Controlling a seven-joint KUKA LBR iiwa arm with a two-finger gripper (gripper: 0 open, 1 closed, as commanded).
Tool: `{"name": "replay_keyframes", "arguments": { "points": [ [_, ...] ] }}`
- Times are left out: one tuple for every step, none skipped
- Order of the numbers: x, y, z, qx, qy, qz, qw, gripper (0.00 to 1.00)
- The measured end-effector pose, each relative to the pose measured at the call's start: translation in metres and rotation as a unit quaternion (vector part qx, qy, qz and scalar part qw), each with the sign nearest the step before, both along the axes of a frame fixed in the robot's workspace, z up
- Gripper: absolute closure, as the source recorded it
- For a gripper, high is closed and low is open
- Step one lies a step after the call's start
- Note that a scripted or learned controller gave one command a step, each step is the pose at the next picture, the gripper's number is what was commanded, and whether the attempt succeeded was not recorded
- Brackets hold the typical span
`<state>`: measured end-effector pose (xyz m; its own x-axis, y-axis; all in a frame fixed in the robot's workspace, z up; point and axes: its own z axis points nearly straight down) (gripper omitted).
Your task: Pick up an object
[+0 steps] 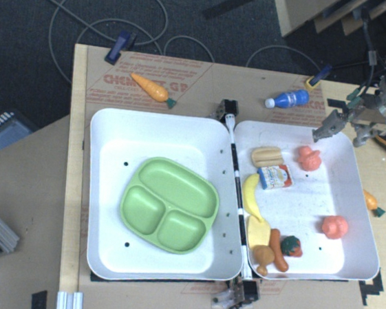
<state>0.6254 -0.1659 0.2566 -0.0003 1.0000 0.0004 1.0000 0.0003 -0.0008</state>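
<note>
Counter (187,80): brown board, faint red print along its far edge, letters too washed out to read for sure. Two white bins side by side. Left bin (112,134): one green divided plate (168,204), three compartments, lying a little askew. Right bin (352,217): one banana (250,197) along the left wall; one yellow piece (258,235) just below it; one tan bread roll (267,156) near the far left corner; one small carton (274,177) with blue and red print, text too small to read, touching the roll's near side; two pink lumps, one (309,159) near the far wall, one (334,227) toward the right wall; one orange sausage-like piece (277,253) near the front; one red and dark green item (291,246) touching it. Outside the bins, on the counter: one toy carrot (152,88) far left, one blue bottle (288,99) with white cap, lying on its side, far right. Arm enters from upper right, wrist angled down-left; gripper (343,129) hangs over the right bin's far rim, above and right of the far pink lump, fingers spread apart, nothing between them.
</note>
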Motion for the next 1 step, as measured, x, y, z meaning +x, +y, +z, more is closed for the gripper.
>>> {"name": "replay_keyframes", "arguments": {
  "points": [
    [0.0139,-0.0280,-0.0554,0.0000,0.001,-0.001,1.0000,0.00]
  ]
}}
